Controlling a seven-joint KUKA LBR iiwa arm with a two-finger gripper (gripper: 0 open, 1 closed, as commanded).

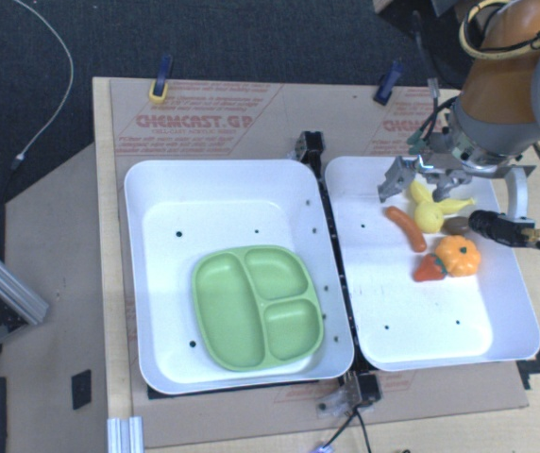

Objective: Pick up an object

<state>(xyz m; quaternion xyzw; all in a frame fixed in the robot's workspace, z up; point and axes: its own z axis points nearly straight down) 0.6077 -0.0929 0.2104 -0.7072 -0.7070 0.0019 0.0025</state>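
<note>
Claw [437,179] apart, low over yellow toy [430,211] in right bin [506,340], perhaps touching it.

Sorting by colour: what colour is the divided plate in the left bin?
Light green, clearest in the camera view: the three-compartment plastic plate.

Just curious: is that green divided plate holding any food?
Empty. All three compartments of the green plate show bare; the toy foods lie in the other bin.

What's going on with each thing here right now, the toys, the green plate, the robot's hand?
Gripper: low over the right bin's far side, above the yellow toy.
Yellow toy: lying in the right bin.
Orange sausage: lying flat beside it.
Orange pumpkin: resting nearby.
Green divided plate: flat in the left bin.
</note>
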